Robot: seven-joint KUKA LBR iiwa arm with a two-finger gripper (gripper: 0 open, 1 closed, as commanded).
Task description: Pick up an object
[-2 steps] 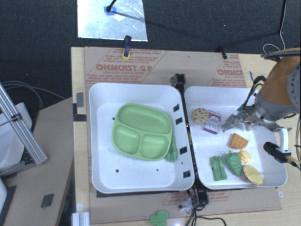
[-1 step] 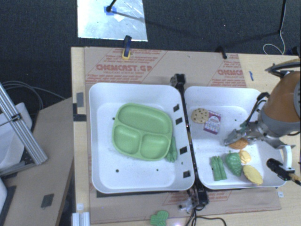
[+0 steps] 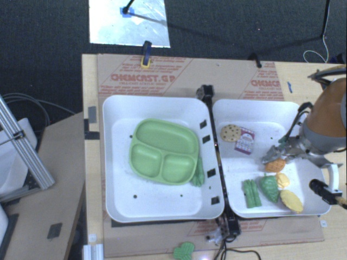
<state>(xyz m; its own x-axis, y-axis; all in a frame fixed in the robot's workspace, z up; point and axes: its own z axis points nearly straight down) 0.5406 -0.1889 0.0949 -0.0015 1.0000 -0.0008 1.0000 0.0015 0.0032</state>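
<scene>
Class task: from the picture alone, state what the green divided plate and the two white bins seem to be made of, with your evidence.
Green divided plate: likely moulded plastic, matte; uniform colour, rounded compartment ridges. Shallow white bins: probably thin formed plastic, slightly glossy; smooth rounded rims and soft sheen.

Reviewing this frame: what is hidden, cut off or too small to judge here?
- Gripper: too small and blurred in the camera view to tell if it holds the orange item beneath it.
- Arm: cut off by the right edge.
- Green object below the bins: cut by the bottom edge; identity unclear.
- Small packet: print too small to read.
- Green item beside the green tray: partly hidden by it.
</scene>
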